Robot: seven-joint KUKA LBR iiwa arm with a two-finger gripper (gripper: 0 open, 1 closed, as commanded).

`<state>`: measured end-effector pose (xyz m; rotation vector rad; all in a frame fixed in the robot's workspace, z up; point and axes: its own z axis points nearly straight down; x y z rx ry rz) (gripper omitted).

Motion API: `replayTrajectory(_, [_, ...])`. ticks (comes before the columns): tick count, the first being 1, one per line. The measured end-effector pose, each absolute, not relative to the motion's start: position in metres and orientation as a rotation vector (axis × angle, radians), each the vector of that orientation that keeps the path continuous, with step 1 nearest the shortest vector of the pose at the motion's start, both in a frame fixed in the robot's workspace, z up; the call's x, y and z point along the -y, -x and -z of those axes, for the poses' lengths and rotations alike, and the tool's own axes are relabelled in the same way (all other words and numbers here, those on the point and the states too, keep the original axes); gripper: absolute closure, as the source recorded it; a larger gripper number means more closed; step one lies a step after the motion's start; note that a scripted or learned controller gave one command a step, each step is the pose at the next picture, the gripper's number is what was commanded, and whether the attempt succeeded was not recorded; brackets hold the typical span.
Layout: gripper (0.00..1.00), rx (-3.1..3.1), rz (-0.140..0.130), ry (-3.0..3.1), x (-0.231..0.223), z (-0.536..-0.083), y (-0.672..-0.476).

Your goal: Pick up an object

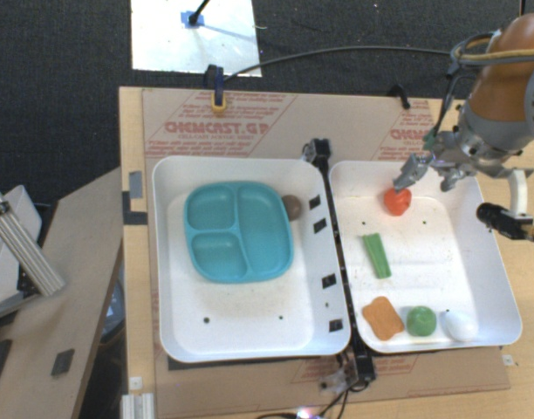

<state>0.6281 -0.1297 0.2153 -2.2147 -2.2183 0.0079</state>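
My gripper [429, 178] hangs over the far end of the right bin [489, 260], its fingers spread and nothing between them. A red round object [397, 201] lies just below and left of the left fingertip [409, 175], beside it rather than between the fingers. Nearer in the same bin lie a green stick [377, 256], an orange piece [383, 318], a green ball [421, 321] and a white object [462, 326].
The left bin [249, 326] holds a teal divided plate [238, 231] with a small brown object [291, 206] at its right edge. A black-clipped divider [330, 234] runs between the bins. A black part [503, 219] of the arm sticks out over the right bin's right rim.
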Motion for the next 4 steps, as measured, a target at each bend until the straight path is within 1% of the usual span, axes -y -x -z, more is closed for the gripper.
replayTrajectory(1, [0.00,2.226,0.002,2.219,0.130,-0.221,-0.630])
replayTrajectory(2, [0.00,2.221,-0.004,2.218,0.132,-0.159,-0.629])
replayTrajectory(3, [0.00,2.221,-0.002,2.219,0.125,-0.112,-0.623])
replayTrajectory(4, [0.00,2.221,-0.001,2.221,0.124,-0.083,-0.623])
